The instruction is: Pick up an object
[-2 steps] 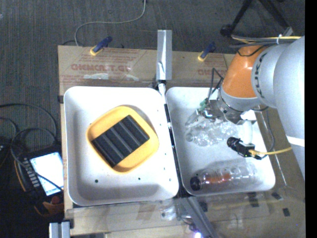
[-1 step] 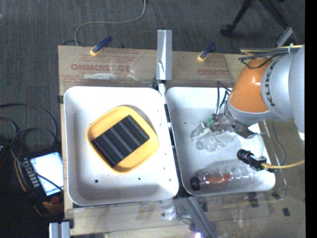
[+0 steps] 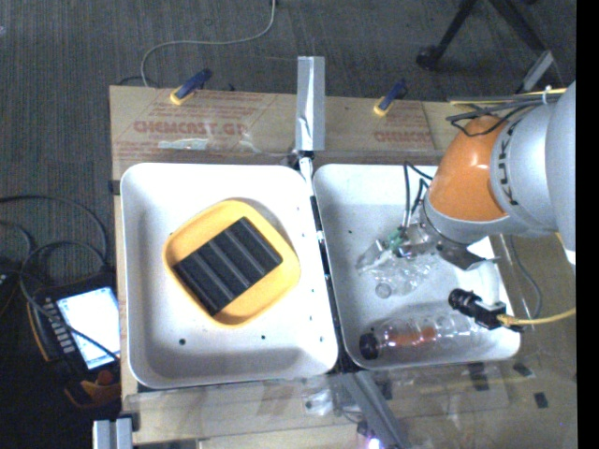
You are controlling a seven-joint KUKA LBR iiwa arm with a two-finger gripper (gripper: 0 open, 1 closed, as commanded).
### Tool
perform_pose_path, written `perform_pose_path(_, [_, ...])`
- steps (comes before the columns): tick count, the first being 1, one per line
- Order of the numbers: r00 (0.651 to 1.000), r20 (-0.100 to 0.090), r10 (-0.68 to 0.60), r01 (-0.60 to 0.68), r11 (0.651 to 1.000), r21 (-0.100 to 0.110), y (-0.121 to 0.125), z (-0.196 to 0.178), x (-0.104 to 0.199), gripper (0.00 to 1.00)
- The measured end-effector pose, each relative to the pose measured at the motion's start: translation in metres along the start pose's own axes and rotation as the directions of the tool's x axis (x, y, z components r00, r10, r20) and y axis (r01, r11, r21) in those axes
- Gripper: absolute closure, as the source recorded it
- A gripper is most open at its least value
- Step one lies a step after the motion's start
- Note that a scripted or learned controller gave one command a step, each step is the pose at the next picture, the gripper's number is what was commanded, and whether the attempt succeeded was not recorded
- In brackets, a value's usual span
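A cardboard-covered tabletop (image 3: 225, 124) on dark carpet carries two white bins. The left bin (image 3: 150, 195) holds a yellow tray with a black ribbed insert (image 3: 232, 261). In the right bin (image 3: 356, 195), the arm's hand (image 3: 404, 243) hangs over crumpled clear plastic (image 3: 398, 269); its grip cannot be told. A clear bottle (image 3: 412, 335) lies along the near wall.

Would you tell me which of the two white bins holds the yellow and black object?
The left bin holds the yellow and black object. The right bin has a clear bottle along its near edge, with the arm above it.
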State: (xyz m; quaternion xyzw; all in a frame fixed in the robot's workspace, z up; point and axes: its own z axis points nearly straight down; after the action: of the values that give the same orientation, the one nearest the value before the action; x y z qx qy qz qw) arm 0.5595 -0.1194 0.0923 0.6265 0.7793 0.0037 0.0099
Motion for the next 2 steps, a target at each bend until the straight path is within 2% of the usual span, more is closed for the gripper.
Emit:
perform_pose_path(1, [0.977, -0.008, 0.214, -0.214, 0.977, 0.003, 0.001, 0.001, -0.004, 0.00])
perform_pose_path(2, [0.982, -0.005, 0.188, -0.187, 0.982, 0.011, -0.037, -0.001, -0.016, 0.00])
